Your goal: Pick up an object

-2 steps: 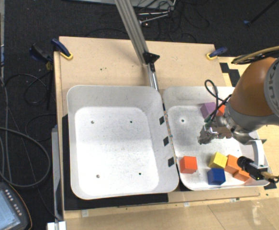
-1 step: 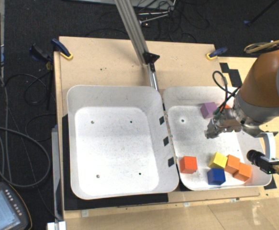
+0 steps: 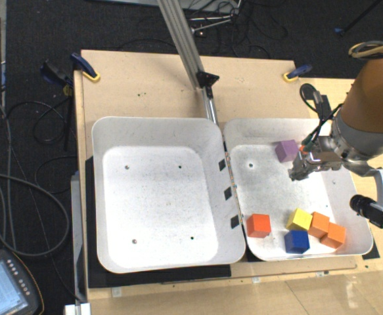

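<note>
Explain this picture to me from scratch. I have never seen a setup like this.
One camera looks down at a slant on a bench bearing two shallow white bins. The grey and orange shape at the right is a robot arm; its job is to pick something up. Its pincer hangs over the right bin, beside a purple block; I cannot tell whether it is open or shut. Nearer the front of that bin lie an orange cube, a yellow block, a blue block and two more orange blocks. The left bin sits alongside.
</note>
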Controlling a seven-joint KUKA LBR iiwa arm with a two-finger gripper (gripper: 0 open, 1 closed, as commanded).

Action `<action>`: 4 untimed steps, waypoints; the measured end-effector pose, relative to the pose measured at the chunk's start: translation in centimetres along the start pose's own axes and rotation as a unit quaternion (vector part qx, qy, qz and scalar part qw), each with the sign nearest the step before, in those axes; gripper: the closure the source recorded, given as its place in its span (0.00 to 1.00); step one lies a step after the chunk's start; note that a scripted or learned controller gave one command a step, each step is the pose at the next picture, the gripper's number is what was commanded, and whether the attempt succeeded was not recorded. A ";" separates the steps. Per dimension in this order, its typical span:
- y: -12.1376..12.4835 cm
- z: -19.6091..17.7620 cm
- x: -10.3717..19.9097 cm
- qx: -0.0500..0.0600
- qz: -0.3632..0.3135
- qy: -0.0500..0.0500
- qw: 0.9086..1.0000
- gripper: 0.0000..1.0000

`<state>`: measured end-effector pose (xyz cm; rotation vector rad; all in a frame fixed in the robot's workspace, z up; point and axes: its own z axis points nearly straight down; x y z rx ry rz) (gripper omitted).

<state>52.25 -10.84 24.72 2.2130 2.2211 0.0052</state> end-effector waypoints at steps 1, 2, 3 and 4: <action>0.8 1.1 4.7 0.004 -0.002 0.002 1.000 1.00; 2.1 2.2 10.3 0.004 -0.002 0.002 1.000 1.00; 3.0 1.2 14.8 0.002 -0.002 0.002 1.000 1.00; 4.4 2.2 19.5 0.003 -0.002 0.001 1.000 1.00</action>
